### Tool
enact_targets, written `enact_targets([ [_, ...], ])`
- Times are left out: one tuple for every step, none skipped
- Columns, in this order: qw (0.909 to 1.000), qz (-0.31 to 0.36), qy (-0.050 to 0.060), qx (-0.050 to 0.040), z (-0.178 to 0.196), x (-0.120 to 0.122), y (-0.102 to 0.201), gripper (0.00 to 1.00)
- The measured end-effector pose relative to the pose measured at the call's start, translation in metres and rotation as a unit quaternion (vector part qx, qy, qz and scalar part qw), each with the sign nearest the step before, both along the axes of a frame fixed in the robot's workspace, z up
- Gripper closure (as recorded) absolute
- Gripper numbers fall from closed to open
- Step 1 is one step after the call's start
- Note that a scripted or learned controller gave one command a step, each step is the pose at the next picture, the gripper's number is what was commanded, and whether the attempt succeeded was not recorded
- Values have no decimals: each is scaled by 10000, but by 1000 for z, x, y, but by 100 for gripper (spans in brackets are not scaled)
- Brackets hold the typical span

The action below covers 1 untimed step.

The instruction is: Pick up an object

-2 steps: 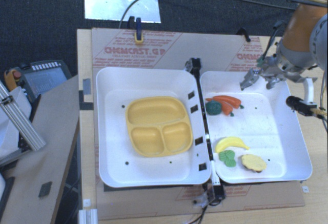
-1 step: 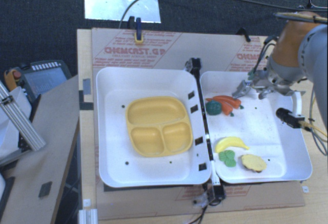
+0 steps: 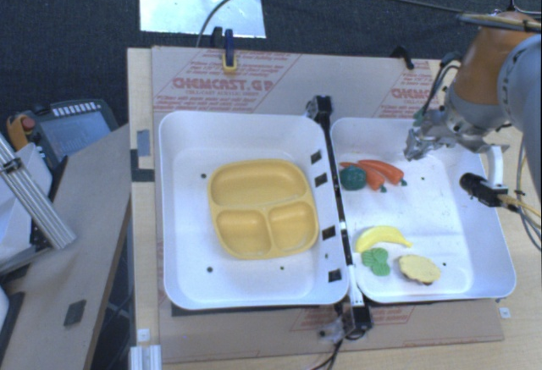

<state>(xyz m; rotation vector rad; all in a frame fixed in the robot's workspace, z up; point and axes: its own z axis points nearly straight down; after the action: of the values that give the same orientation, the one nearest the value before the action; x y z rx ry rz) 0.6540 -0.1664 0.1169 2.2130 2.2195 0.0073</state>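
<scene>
Apparently the gripper hovers at upper right over the right bin, near the carrot, probably lining up. I cannot tell its state; nothing visibly sits in it.

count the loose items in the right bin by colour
orange: 1, the carrot
green: 2, the dark green piece beside the carrot and the leafy green piece
yellow: 1, the banana
tan: 1, the cookie-like piece
total: 5

The yellow divided tray lies in the left bin and is not counted.
</scene>
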Motion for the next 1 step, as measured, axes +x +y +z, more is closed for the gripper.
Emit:
enact_targets([
  [10000, -16, 9, 1, 49, -6, -4, 100],
])
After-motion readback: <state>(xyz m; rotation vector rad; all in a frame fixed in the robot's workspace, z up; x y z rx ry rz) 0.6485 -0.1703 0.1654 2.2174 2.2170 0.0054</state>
